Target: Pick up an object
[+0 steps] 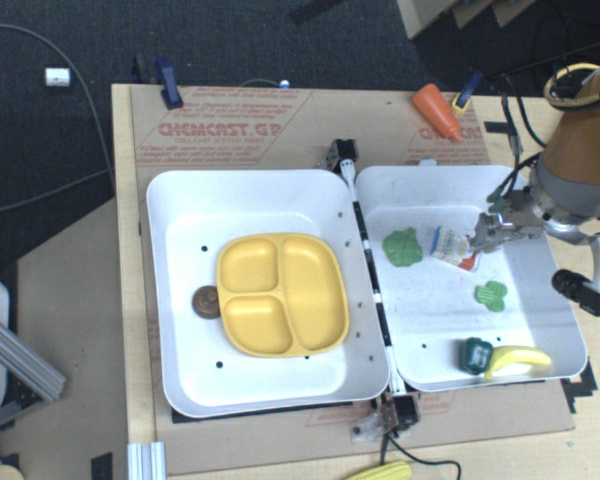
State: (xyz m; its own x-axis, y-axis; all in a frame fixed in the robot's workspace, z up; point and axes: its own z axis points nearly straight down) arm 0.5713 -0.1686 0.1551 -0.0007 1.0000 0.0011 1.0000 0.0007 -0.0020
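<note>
Pincer [483,234] fingers hang low over the right shallow white bin [540,268], beside a small clear packet with blue and red print [450,247]; whether they grip it or stand apart cannot be told. Dark carpet surrounds the pale wooden bench [230,118], whose brown board reads "CHEMCAST GP" in red. On it, the left shallow white bin [180,228] holds a yellow three-part plastic plate [280,294] with a brown round lump [206,302] touching its left edge. From the right, the grey arm with an orange band [580,158] bends down into the right bin, which also holds a green leafy toy [402,248], a yellow banana [520,360], a dark teal block [475,355] and a small green piece [492,295]. An orange carrot-shaped toy [437,112] lies on the board.
</note>
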